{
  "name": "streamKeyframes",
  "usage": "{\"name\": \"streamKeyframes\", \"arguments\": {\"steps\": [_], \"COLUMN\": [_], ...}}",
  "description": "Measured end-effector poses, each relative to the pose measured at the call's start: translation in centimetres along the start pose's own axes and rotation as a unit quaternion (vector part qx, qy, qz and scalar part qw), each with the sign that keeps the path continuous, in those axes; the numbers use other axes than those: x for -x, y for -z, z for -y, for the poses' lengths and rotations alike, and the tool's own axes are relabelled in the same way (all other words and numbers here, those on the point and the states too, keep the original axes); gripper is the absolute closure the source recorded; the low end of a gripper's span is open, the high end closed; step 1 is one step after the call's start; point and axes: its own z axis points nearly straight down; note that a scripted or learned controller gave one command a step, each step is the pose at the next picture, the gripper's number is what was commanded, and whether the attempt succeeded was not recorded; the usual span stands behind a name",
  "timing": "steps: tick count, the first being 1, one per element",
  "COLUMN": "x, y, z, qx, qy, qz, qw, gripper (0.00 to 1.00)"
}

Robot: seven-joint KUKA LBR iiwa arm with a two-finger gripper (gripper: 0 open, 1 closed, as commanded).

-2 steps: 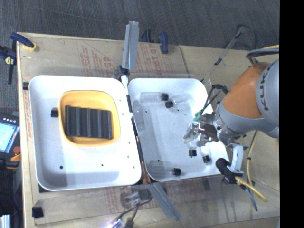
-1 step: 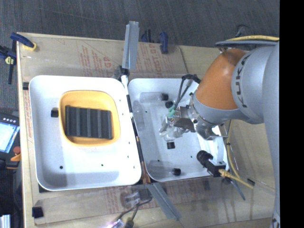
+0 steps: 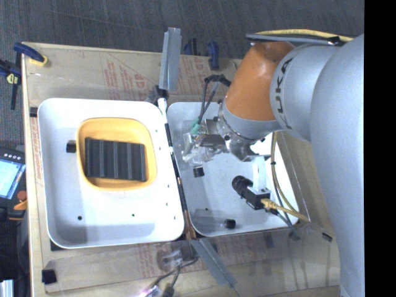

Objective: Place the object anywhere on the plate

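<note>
I hang over the right bin (image 3: 281, 221), my fingers (image 3: 197, 146) low near its left wall, but they blur against the glare and I cannot tell whether they are spread or pinching anything. A small dark object (image 3: 198, 172) lies on the bin floor just below them, and I judge it is the one I am meant to move. The yellow plate (image 3: 117, 127) sits well apart in the left bin (image 3: 55, 221) with a dark ribbed block (image 3: 116, 159) on it, so by my reckoning the placing is all yet to do.
</note>
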Motion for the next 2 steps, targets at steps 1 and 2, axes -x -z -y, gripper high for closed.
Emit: {"name": "streamKeyframes", "arguments": {"steps": [1,2], "x": [-5.91,-5.91], "y": [-2.35,-2.34], "z": [-4.69,-4.70], "qx": [0.001,0.001], "qy": [0.152,0.152], "qz": [0.001,0.001], "qw": [0.9885,0.9885], "gripper": [1.00,0.00]}}
